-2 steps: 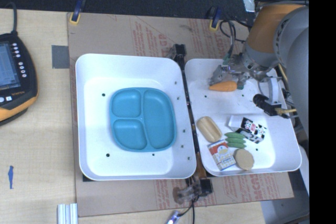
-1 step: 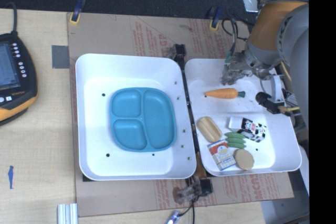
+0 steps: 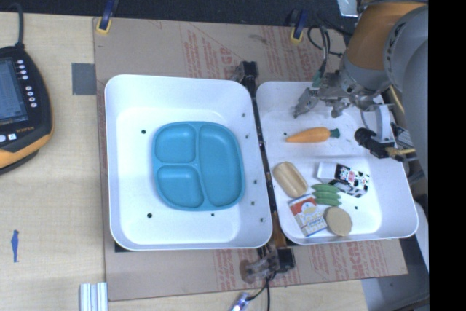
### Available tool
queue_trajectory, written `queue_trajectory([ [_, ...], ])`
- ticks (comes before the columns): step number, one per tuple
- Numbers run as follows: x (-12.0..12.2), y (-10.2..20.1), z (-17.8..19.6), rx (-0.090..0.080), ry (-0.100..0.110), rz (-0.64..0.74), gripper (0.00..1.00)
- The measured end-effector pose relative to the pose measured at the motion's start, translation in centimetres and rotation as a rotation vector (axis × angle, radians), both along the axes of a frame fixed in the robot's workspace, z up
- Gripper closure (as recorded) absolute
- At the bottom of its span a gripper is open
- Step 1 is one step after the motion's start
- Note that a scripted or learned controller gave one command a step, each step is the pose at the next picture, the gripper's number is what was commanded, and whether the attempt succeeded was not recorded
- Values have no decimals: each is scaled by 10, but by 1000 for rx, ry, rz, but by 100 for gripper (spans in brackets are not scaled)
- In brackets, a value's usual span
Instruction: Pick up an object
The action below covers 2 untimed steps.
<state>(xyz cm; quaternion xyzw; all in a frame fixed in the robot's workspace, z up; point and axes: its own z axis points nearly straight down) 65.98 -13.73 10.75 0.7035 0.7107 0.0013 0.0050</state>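
Gripper [image 3: 320, 104] hung just above carrot [image 3: 312, 135], fingers spread, nothing held. Carrot best straddled mid-length before closing.

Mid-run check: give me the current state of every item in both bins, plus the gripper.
gripper: over the right bin's far end, holding nothing
carrot: lying flat, just below the gripper
blue divided plate: flat in the left bin, nothing on it
wooden piece: lying flat
green pod: lying flat
black-and-white carton: on its side
red-and-white packet: lying flat
tan disc: lying flat
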Motion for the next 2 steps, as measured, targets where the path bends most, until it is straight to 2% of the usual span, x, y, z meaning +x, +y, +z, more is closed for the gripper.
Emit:
queue_trajectory([
  [1,-32,-4,-16,4,13,-6,0],
  [2,-64,-35,-16,4,13,-6,0],
])
